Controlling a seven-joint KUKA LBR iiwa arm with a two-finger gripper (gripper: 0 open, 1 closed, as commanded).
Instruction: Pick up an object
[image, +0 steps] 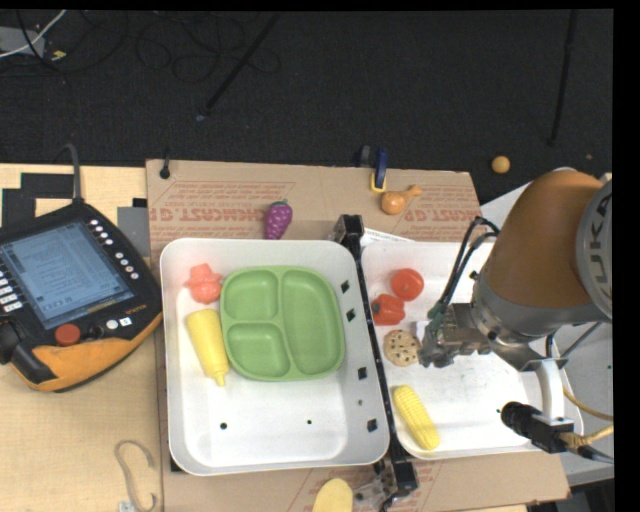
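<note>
While arm bends over rt bin (470, 400), hand (437, 350) beside cookie (402, 347)

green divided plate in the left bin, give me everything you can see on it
The green plate is a light green tray with rounded corners, glossy like plastic. Raised ridges split it into three compartments: two on its left half, one longer one on its right. All three look bare. It lies flat, slightly rotated, in the upper middle of the left bin. A yellow mustard-style bottle lies along its left edge, touching or nearly so; a pink-orange toy sits just off its upper left corner.
</note>
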